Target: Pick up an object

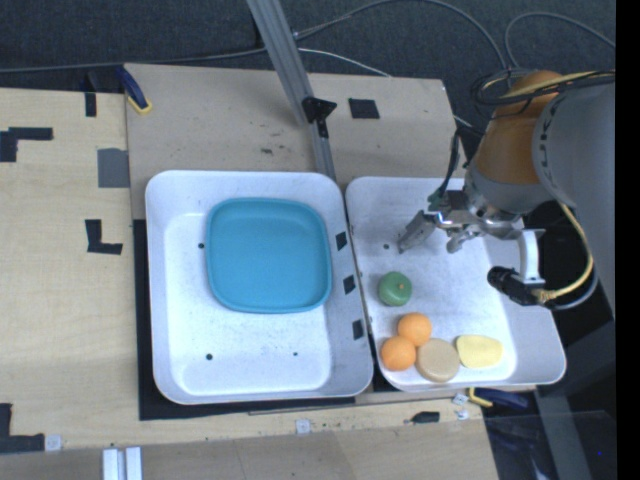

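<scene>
Two shallow white bins sit side by side on the tan desk (60,268); the left bin (170,368) carries a turquoise square plate (268,254) lying flat toward its 12 o'clock half; the right bin (385,203) holds the small things, all gathered toward its 6 o'clock end. A green round fruit (394,288) with a darker dimple on top lies near the bin's 9 o'clock wall, apart from the rest; toward 5 o'clock from it sit two orange balls, the upper orange ball (414,327) touching the lower orange ball (398,354); just beside them at 3 o'clock lies a beige round puck (438,360), touching the lower orange ball; a yellow lemon-like piece (479,350) lies against the puck's 3 o'clock side. The grey arm (580,148) with its orange band (510,143) reaches in from 3 o'clock; its pincer (432,236) hangs over the bare 12 o'clock half of the right bin, fingers spread with one dark finger (412,234) angled toward 8 o'clock and the other toward 6 o'clock, nothing between them; the green fruit lies at 7 o'clock from the pincer, near but not touching. A grey metal rail (290,63) slants across the desk from 12 o'clock down to the gap between the bins; black cables (400,8) loop over the dark floor beyond.
</scene>
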`<state>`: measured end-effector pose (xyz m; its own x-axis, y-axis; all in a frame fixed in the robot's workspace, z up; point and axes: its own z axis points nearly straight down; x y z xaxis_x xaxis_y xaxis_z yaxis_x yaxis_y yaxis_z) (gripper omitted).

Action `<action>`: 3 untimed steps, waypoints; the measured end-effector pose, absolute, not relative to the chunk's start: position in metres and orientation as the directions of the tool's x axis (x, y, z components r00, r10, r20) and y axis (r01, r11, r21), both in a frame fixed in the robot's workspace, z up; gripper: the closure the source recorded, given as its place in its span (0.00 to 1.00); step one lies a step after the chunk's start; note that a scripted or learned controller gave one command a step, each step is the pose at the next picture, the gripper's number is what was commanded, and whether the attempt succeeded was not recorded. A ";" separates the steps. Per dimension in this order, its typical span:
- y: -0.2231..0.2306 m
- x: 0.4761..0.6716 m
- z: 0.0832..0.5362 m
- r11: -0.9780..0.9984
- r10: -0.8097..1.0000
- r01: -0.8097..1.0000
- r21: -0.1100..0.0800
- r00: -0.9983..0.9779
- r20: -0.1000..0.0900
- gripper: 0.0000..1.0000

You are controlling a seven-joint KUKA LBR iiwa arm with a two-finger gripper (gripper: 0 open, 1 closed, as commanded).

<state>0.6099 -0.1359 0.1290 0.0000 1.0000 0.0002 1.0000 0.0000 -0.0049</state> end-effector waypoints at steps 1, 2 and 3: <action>-0.136 0.610 0.088 0.001 1.000 1.000 0.000 -0.001 -0.001 0.00; -0.136 0.611 0.100 0.001 1.000 1.000 0.002 -0.001 -0.001 1.00; -0.143 0.619 0.151 0.000 1.000 1.000 0.003 0.000 -0.001 1.00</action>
